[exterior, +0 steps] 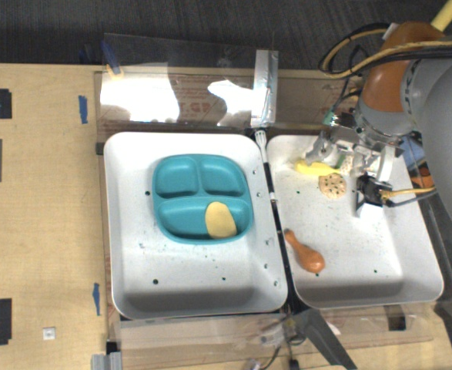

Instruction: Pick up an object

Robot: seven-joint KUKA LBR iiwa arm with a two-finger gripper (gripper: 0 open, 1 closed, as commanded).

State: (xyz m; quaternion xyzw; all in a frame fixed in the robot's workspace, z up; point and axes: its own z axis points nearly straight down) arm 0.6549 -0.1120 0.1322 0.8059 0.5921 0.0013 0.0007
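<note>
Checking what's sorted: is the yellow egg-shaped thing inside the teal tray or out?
Inside: the yellow piece lies in the teal tray's lower compartment.

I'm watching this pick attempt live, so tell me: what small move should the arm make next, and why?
Probably a short drop straight down toward the cookie. The gripper hovers at the far end of the right bin, just above the cookie and beside a yellow piece, with nothing visibly between its fingers. The orange drumstick-shaped toy lies farther off, nearer the camera.
</note>
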